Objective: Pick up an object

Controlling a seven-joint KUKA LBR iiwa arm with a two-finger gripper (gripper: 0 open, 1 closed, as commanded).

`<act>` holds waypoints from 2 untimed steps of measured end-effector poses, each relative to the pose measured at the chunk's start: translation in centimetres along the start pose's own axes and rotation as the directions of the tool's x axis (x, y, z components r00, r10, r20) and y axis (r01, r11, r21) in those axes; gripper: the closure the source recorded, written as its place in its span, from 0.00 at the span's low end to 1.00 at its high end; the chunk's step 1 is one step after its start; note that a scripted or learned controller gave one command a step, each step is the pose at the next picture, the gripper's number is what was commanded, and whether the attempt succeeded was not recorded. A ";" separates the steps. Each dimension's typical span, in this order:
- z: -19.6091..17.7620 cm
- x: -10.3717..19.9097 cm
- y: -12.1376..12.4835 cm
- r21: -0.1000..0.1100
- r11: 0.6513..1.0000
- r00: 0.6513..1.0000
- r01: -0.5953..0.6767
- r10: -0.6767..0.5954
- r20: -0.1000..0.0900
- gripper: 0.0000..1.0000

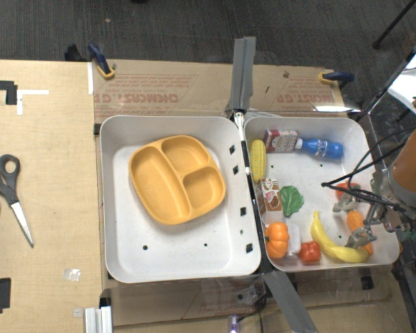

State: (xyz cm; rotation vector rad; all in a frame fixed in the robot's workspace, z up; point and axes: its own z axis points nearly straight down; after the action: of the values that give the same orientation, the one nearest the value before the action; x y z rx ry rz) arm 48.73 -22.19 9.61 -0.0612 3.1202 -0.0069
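One arm's jaws (366,236) (grip state unclear) hover over the banana (336,245).

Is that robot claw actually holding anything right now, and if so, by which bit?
It cannot be told. The gripper sits low at the right end of the banana in the right bin, but no clear grasp shows.

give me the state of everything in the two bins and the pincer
tray: upright, in left bin
bottle: lying on its side, right bin's far end
corn: lying along the divider
carton: lying beside the bottle
banana: lying flat at the near edge
pumpkin: upright, near left corner
pincer: low over the banana's right end, grip unclear
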 end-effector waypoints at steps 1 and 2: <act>0.0 0.0 0.1 0.000 1.000 1.000 0.006 -0.006 -0.001 0.00; 0.3 0.5 0.1 -0.004 1.000 1.000 -0.017 0.017 -0.013 0.00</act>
State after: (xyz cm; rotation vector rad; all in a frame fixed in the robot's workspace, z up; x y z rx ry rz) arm 48.22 -22.07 9.31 -0.0352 3.1337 -0.0006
